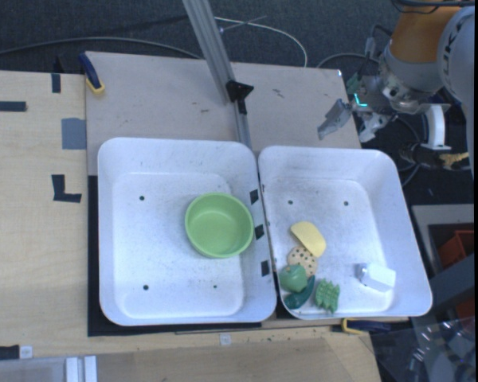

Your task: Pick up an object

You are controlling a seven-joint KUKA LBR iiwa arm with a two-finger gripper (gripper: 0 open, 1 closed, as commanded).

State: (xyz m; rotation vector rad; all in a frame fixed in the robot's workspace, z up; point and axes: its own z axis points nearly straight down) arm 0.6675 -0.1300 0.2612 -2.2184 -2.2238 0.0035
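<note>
Hovering gripper [352, 121] beyond right bin's [398, 213] far rim | fingers spread, grasping nothing | yellow object [308, 238] lies flat

**Almost no readable text in this view**

Only one marking looks like writing. On the grey housing of the robot arm [462, 42], at the upper right, there are dark letter strokes close to the picture edge; they may be the start of the maker's name, but they are cut off and too small to read with certainty.

The two white bins, the green bowl, the small objects, the bench and the tape pieces on the wood carry no letters, numbers, labels or signs that can be read.
</note>
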